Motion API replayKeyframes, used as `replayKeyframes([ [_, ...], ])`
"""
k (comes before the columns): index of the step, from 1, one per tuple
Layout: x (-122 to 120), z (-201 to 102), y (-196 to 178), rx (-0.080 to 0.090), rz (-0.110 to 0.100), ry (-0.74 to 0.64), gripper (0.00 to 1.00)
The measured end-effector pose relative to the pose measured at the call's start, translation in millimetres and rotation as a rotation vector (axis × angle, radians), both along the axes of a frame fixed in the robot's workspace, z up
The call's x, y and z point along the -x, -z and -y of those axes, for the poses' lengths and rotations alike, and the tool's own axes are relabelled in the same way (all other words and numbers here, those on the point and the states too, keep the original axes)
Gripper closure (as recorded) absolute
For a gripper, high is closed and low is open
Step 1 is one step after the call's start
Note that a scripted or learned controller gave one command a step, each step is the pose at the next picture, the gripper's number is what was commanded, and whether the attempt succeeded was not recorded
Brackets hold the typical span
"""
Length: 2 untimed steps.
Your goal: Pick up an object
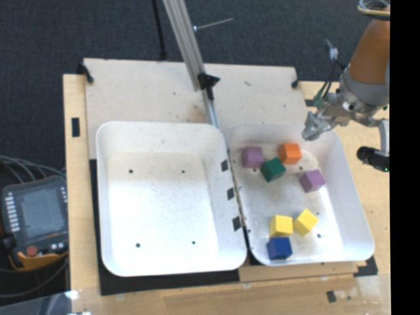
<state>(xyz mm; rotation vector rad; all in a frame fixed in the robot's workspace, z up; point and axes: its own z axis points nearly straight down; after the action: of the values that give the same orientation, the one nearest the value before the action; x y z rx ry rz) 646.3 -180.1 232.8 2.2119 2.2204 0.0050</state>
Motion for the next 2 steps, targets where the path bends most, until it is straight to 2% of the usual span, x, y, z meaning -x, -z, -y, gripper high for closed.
replayKeyframes([
  [1, -1.0, 1.8, -39.2, -0.001, -0.001, -0.003, 1.00],
  [2, 13.5, -40.1, -43.2, -0.003, -0.007, -0.001, 1.00],
])
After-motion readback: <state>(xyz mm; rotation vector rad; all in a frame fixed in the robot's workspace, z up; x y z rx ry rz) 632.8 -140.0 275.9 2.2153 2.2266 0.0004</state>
